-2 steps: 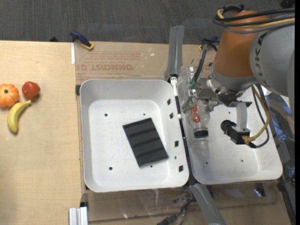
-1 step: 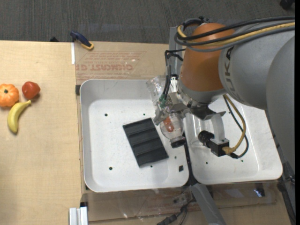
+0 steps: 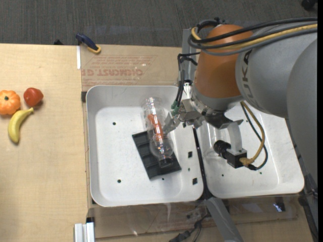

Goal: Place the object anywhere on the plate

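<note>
The clear bottle (image 3: 156, 129) already lies across the black plate (image 3: 155, 160) in the left bin (image 3: 101, 185), so placing looks done, while the hand (image 3: 175, 116) hangs nearby, its grip impossible to tell.

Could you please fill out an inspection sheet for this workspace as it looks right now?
Surface: two white bins, left bin and right bin, side by side on a wooden bench.
Job's things: clear plastic bottle lying across a black plate in the left bin.
Clutter: tomato, orange and banana on the bench; cardboard behind the bins.
Grippers: gripper by the bottle's upper end; jaws unclear.
Cables: yellow and black cables along the arm.
Surroundings: grey carpet.
</note>
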Robot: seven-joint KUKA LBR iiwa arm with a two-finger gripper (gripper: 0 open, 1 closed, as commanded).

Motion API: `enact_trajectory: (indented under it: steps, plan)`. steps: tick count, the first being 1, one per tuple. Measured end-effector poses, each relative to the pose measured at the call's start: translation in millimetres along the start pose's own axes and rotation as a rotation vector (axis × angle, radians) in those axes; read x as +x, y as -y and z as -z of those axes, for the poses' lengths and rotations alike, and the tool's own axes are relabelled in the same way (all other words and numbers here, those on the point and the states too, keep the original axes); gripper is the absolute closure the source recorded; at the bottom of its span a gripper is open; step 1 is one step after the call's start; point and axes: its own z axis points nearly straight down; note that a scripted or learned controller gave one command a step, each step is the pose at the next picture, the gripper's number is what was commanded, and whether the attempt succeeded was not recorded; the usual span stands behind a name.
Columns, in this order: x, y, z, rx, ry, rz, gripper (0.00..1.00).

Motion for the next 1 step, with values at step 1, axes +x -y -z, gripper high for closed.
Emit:
enact_trajectory:
  steps: [1]
  plan:
    - [-10.1,-41.2,-28.8,0.000,0.001,-0.107,0.00]
